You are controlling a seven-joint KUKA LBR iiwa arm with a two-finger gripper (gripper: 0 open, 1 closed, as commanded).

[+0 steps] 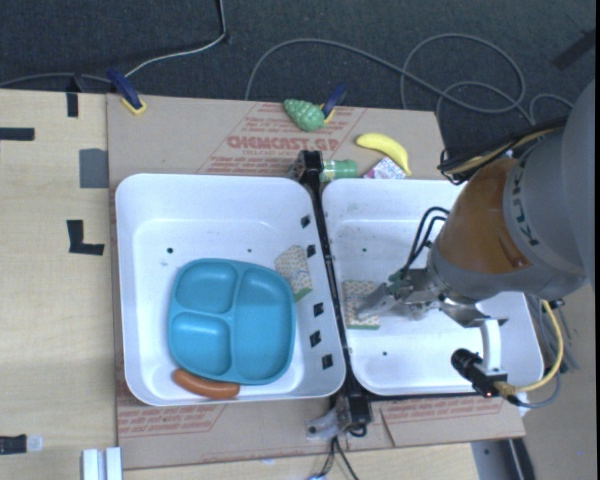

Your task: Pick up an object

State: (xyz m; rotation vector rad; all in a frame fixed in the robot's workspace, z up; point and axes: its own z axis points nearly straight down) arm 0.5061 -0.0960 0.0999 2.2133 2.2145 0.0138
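Note:
In the right bin (380, 196), a small flat speckled pad (356, 298) lies against the divider, at the bin's left side. My gripper (382, 302) is low over the pad's right edge, reaching in from the right under the grey arm with the orange band (485, 230). Whether it touches the pad is unclear. In the left bin (145, 218) sit a blue divided plate (230, 318), an orange sausage (206, 385) at the plate's front edge, and a second speckled piece (296, 268) by the divider.
Behind the bins, on the cardboard, lie a yellow banana (384, 151), a green knobbly toy (304, 114) and a small green item (340, 169). Cables run over the dark floor at the back. A black fitting (470, 365) hangs at the right bin's front.

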